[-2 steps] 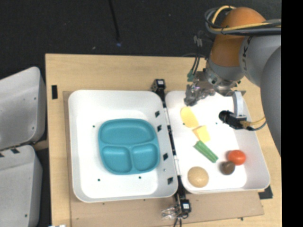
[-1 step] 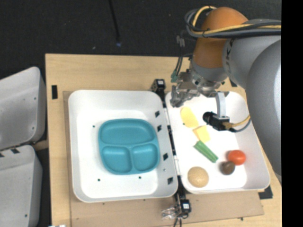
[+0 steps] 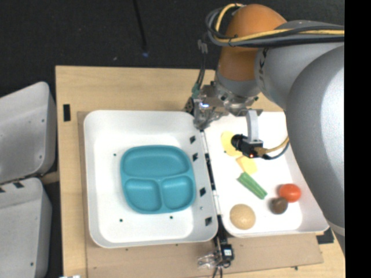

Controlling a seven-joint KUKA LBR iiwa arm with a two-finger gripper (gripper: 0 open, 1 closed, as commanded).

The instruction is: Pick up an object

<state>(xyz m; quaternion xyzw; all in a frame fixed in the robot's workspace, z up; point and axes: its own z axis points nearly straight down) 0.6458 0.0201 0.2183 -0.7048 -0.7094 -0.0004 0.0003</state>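
Observation:
My gripper (image 3: 205, 114) hangs under the orange wrist band, above the far left corner of the right bin (image 3: 290, 227), at the wall between the two bins. Toys lie in that bin: a yellow piece (image 3: 230, 146) partly under a black part on a cable (image 3: 248, 146), a second yellow piece (image 3: 247, 165), a green stick (image 3: 251, 185), a red tomato (image 3: 289, 192), a small brown ball (image 3: 279, 205) and a tan round object (image 3: 242, 216). They all rest on the bin floor, nearer to me than the gripper.
A teal divided plate (image 3: 156, 177) lies in the middle of the left bin (image 3: 98, 149). The grey arm covers the right bin's far right part. Bare wooden bench (image 3: 69, 91) runs around both bins.

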